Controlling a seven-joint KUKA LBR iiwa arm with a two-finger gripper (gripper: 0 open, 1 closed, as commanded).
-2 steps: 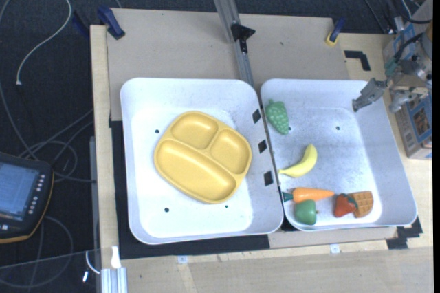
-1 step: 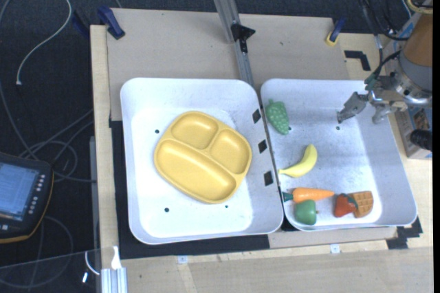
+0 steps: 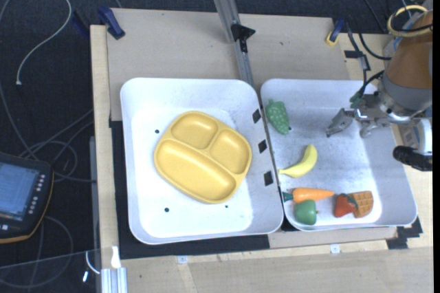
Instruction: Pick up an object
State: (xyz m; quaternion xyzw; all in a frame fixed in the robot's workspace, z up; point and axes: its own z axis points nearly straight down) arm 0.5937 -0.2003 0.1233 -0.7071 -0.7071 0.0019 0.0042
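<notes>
Gripper: the gripper (image 3: 350, 122) hangs over the right bin (image 3: 344, 89) near its far right corner; its 2 fingers look spread apart with nothing between them, though the view is too small to be sure how wide.
Arm: the grey arm with its orange band (image 3: 411, 63) reaches in over the right bin's right edge.
Banana: the banana (image 3: 302, 161) lies about mid-bin, towards the left edge, apart from everything else and the nearest free target. It is probably a light, stiff, smooth plastic toy; the curved middle is the place to grip, across its narrow width.
Green piece: a knobbly green item (image 3: 278, 115) sits near the far left corner of the right bin, close to the wall.
Near edge: a carrot (image 3: 313, 194), a green pepper (image 3: 305, 212) and a red and orange piece (image 3: 354, 204) crowd along the near edge; the carrot and pepper touch, so a clean grip there looks harder.
Left bin: the left bin (image 3: 137, 147) carries a yellow divided plate (image 3: 202, 156) with 3 compartments, lying across its middle; it is wide and shallow, a poor fit for 2 fingers.
</notes>
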